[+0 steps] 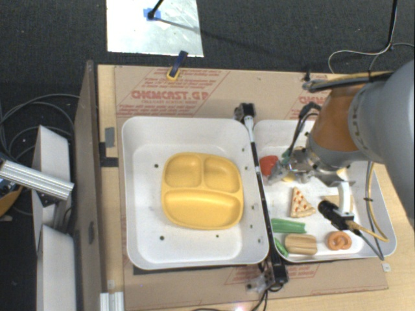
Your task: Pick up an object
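My gripper (290,171) sits low in the right bin (382,229), beside a red toy (268,165); can't tell its grip state. Pizza slice (300,203) lies just below it. Yellow divided plate (201,190) is in the left bin (146,141).

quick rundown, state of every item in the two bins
yellow divided plate: flat in the left bin, nothing on it
pizza slice: lying flat, right bin
red piece: at the right bin's left wall, beside the claw
green piece: lying flat
bread roll: lying on its side
pretzel: lying flat
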